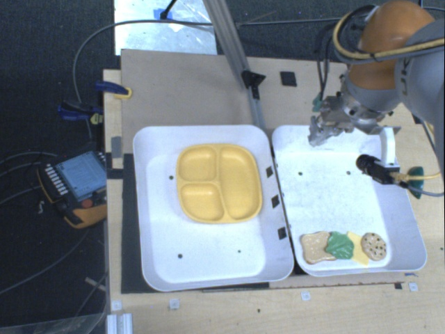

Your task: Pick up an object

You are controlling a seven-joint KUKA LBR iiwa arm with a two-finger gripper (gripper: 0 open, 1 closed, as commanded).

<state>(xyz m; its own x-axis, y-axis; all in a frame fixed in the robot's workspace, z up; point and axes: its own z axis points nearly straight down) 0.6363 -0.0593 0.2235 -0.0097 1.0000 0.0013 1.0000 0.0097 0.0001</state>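
Dark carpet floor (42, 40) spreads across the left side, with grey cables (90, 40) looping over it. A tan desk (181, 89) sits in the middle, lit evenly from above. At its far edge lies a bright, shiny panel (149, 12), and a slanted metal pole (226, 30) crosses it. On the floor to the left rests a blue-screened handheld pendant (75, 186), with blue clamps (94, 103) beside the desk edge.

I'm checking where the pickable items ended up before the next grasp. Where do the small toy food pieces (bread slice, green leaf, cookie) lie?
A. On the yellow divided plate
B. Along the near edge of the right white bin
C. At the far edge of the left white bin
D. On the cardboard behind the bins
B: the tan toy bread slice, green toy leaf and round speckled cookie sit in a row at the right white bin's near edge, apart from the yellow divided plate in the left white bin.
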